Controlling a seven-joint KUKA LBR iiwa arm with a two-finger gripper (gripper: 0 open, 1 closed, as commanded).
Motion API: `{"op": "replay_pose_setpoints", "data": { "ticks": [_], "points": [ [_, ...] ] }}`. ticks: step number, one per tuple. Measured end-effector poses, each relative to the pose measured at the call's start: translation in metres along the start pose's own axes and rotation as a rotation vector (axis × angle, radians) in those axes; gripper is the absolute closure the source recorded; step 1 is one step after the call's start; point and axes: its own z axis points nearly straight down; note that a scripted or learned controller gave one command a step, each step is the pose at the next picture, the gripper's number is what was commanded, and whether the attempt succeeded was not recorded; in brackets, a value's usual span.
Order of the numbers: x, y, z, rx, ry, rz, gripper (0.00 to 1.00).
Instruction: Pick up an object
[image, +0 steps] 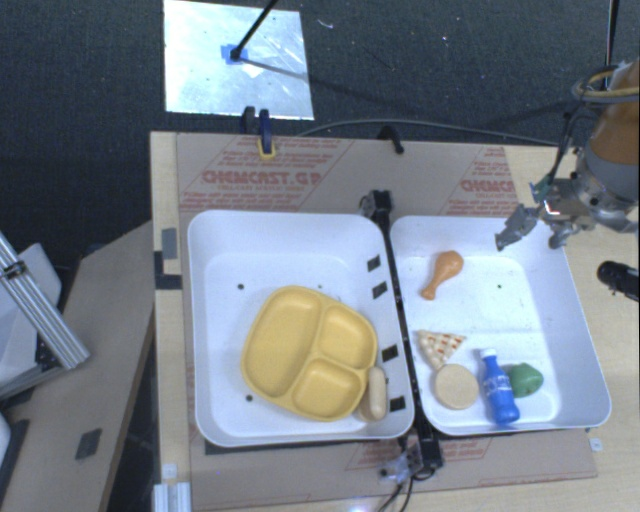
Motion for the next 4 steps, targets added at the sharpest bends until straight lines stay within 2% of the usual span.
{"op": "replay_pose_setpoints", "data": {
  "ticks": [1, 3, 4],
  "points": [
    [0.0, 0.002, -0.007, -0.011, -0.002, -0.003, 0.0],
    [0.0, 0.009, 0.116, -0.007, -0.001, -0.001, 0.0],
    [0.001, 0.009, 0.15, -0.009, -0.002, -0.001, 0.0]
  ]
}}
